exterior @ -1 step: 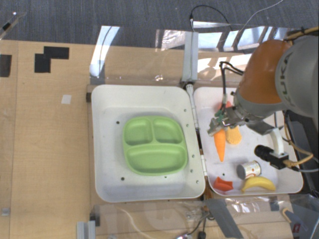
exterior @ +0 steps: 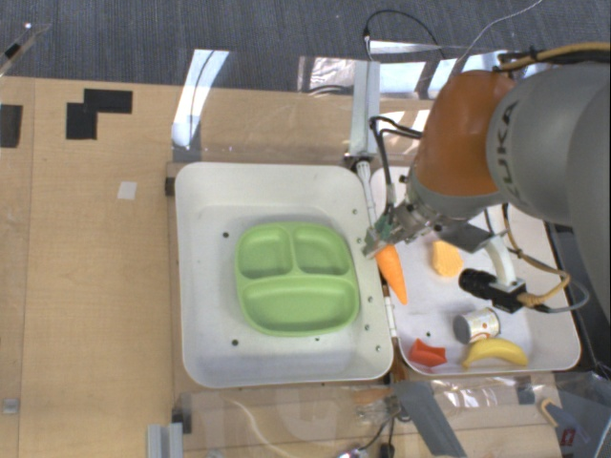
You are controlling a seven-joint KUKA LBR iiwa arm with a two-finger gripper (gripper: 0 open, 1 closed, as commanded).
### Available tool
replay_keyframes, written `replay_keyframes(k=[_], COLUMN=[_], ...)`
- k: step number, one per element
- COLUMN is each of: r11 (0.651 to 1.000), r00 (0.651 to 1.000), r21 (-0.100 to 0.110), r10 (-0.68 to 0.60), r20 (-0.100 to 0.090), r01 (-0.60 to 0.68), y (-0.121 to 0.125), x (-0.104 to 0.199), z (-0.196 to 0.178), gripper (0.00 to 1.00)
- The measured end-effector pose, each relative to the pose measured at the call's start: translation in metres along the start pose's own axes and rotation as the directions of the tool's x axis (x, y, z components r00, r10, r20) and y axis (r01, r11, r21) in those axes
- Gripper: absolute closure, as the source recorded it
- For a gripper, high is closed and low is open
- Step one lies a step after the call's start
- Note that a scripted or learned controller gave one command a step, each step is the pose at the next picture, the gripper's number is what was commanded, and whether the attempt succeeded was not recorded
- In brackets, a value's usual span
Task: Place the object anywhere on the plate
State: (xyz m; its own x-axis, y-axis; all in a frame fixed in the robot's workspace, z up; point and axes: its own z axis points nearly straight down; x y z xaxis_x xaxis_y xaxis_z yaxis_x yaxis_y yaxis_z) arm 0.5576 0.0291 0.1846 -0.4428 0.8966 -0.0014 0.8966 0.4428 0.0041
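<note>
Just below end effector (exterior: 385, 229) hangs carrot (exterior: 392, 272).

Plate (exterior: 297, 279) in left bin (exterior: 205, 346); carrot (exterior: 392, 272) just right.

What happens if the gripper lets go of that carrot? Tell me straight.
The carrot looks like a rigid toy, so it should probably keep its shape. Its tapered, round body may roll in an arc. It hangs over the wall between the bins, near the gripper, so it could drop either side.
</note>
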Motion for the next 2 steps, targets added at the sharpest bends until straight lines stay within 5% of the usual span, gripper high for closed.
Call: replay_keyframes(k=[1,2], r11=[0.986,0.986], r00=[0.986,0.986], r21=[-0.001,-0.001], r10=[-0.165,-0.164], r20=[0.000,0.000], r01=[0.165,0.164], y=[0.0223,0.0222], x=[0.0472,0.0470], z=[-0.0003,-0.0002], gripper=[1.00,0.00])
